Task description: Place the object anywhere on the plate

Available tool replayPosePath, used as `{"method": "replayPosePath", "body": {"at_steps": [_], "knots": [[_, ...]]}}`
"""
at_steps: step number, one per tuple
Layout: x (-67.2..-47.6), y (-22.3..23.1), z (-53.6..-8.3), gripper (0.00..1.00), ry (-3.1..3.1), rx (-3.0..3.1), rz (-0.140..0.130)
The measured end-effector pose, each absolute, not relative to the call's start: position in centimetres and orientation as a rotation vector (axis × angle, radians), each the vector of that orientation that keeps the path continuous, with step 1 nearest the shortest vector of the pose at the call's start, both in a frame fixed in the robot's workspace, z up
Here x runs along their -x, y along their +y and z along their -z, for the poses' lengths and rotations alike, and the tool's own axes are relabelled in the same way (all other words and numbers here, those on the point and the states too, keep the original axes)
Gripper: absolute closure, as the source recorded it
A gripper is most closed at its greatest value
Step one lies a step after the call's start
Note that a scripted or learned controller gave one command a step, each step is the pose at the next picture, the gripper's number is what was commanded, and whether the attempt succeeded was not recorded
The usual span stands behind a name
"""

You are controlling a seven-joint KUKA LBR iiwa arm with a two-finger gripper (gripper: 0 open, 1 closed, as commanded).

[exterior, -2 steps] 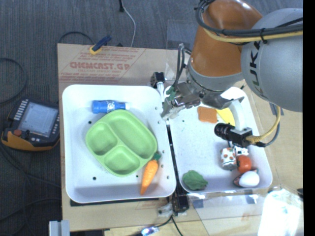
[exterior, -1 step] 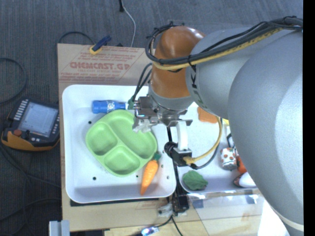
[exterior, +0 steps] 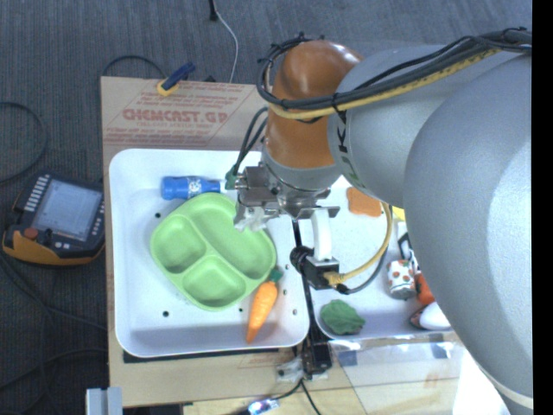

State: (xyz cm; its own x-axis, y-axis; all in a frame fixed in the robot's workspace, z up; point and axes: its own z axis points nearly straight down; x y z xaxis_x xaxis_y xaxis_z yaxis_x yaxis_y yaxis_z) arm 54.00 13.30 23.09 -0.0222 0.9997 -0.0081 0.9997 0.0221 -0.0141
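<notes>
Grey and bulky, the arm (exterior: 449, 188) fills the side nearest the camera, its orange band (exterior: 307, 85) just above the wrist. Below the band, the gripper (exterior: 251, 217) hangs over the plate's (exterior: 186, 245) upper right rim. Whether anything sits in it cannot be told from this angle, nor how its jaws stand.

The plate is green with three compartments, and all the visible parts of them look bare. A carrot (exterior: 262, 309) lies just off the plate's lower right edge, touching or nearly touching it, tip pointing away. A blue tube (exterior: 190, 187) lies just above the plate. Further right of the plate, past the bin wall (exterior: 308, 314), sit a green lump (exterior: 343, 317), an orange piece (exterior: 365, 202) and a spotted die (exterior: 399, 277).

Judging by this, nothing is on the plate yet; which object is meant is unclear, and the placing is still to come.
</notes>
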Motion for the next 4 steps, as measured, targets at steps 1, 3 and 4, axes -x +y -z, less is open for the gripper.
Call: {"method": "replayPosePath", "body": {"at_steps": [1,3,4], "knots": [[-54.0,13.3,-23.1,0.0,-2.243,2.194,-0.025],[-61.7,14.6,-44.2,1.0,-2.352,2.088,-0.023],[-56.7,17.9,-24.6,1.0,-2.43,1.975,-0.027]]}}
